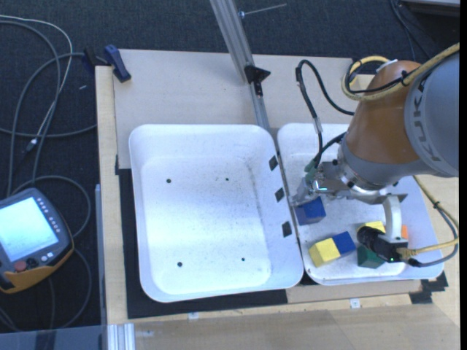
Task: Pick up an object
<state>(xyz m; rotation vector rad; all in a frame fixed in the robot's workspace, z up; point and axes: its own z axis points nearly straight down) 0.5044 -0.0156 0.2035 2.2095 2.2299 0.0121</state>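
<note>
In the right bin [295, 144], close against the wall it shares with the left bin [197, 210], a blue block [312, 211] lies tilted on the white floor. The arm [394, 122] reaches in from the right and bends down over this bin, its grey and orange wrist covering much of the far half. The jaws sit low, directly above the blue block and very near it. I cannot tell whether they are wide or narrow, nor whether they touch the block.

Nearer the front rim lies a yellow block [325, 251] with a smaller blue piece [345, 242] touching its right side. Right of these, near the front wall, a dark green thing [373, 262] shows partly, and a small orange thing [404, 232] lies farther right.

Both bins rest side by side on the pale counter [182, 86]. A blue clamp [117, 63] sits at the counter's far left corner, and a metal pole [232, 35] slants down toward the gap between the bins. On the dark floor at the left lies a handheld controller [25, 235] with a lit screen, among loose cables [44, 122].
</note>
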